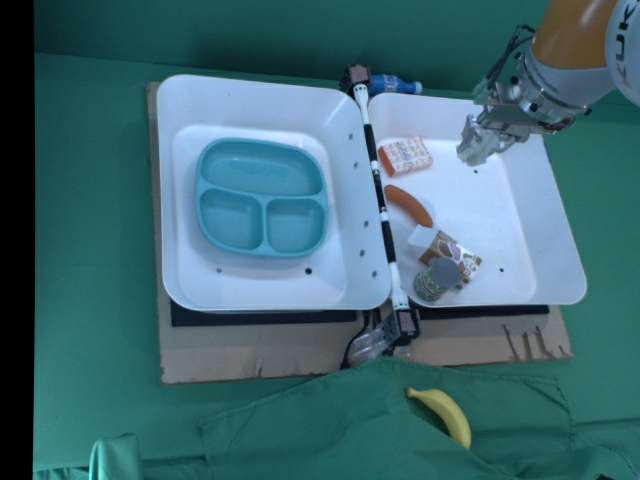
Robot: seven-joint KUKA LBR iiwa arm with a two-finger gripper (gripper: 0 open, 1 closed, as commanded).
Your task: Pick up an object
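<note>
The sausage (409, 205), likely light and slippery, is best gripped mid-length; the gripper's (476, 152) state cannot be told.

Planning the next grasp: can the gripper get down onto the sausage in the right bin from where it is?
Probably yes. The gripper hangs over the right bin, and the sausage lies alone on bare floor, apart from the orange box and the can.
</note>
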